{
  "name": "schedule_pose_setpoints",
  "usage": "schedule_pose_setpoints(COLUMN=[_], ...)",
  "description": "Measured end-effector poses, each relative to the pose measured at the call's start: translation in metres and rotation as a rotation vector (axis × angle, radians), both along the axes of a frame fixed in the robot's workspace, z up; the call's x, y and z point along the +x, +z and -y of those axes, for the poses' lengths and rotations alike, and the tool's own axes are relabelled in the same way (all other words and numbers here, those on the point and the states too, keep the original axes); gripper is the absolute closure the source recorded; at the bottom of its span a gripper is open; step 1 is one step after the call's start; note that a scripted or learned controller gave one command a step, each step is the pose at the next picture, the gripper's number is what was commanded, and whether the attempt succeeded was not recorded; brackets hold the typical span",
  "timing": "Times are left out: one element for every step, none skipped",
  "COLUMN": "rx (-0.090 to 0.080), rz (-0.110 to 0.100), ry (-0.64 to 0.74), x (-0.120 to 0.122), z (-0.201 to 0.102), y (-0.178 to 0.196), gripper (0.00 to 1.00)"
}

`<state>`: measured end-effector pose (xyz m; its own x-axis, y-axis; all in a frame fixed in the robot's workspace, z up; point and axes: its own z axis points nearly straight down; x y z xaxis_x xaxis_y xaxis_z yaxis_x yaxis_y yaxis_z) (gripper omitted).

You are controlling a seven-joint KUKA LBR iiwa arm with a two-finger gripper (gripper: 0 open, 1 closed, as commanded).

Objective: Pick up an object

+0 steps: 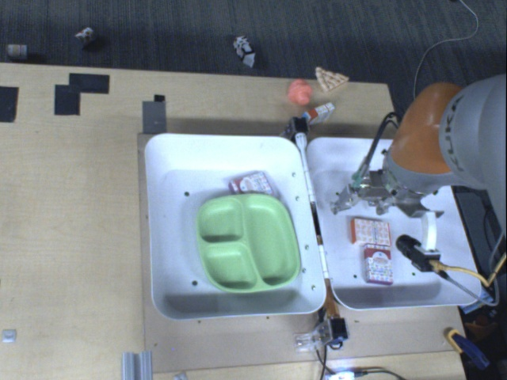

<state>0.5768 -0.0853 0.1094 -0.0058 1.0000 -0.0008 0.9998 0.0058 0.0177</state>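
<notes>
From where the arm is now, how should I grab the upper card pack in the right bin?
Take the upper card pack across its two long edges, coming straight down. It lies flat on the right bin floor, so only a top approach fits. Avoid its lower end, close to the second pack.

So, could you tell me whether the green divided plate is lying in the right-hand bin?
No, the green divided plate lies in the left bin; the right bin holds small patterned packets.
</notes>
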Motion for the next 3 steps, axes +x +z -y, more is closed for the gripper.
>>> schedule_pose_setpoints(rx=[-0.004, -0.004, 0.001], rz=[-0.003, 0.002, -0.012], ry=[-0.005, -0.003, -0.001], x=[-0.068, -0.066, 0.014], z=[0.021, 0.02, -0.007], y=[-0.022, -0.01, 0.076], gripper=[0.0, 1.0, 1.0])
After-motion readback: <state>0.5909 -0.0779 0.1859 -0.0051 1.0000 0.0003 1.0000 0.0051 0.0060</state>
